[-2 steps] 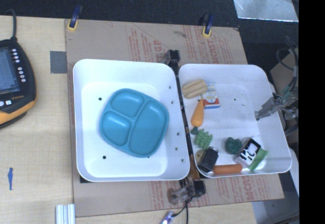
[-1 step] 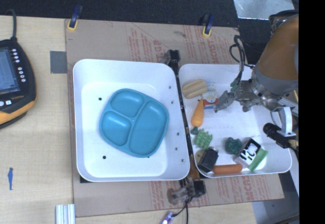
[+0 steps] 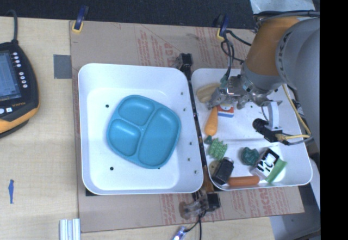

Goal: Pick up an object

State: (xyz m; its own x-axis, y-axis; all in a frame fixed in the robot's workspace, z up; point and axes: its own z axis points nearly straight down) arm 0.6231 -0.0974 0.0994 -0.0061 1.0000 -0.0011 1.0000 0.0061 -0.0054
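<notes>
Hovering low over the right bin (image 3: pixel 304 176), my gripper (image 3: pixel 228 98) sits just above the carrot (image 3: pixel 211 120), probably lining up a grab; I cannot tell its state. The blue plate (image 3: pixel 144 131) lies in the neighbouring bin.

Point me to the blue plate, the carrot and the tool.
blue plate (image 3: pixel 144 131): camera view, middle of the plate, where its dividers meet.
carrot (image 3: pixel 211 122): camera view, mid-body.
tool (image 3: pixel 228 97): camera view, between the fingertips, above the carrot's top end.
</notes>
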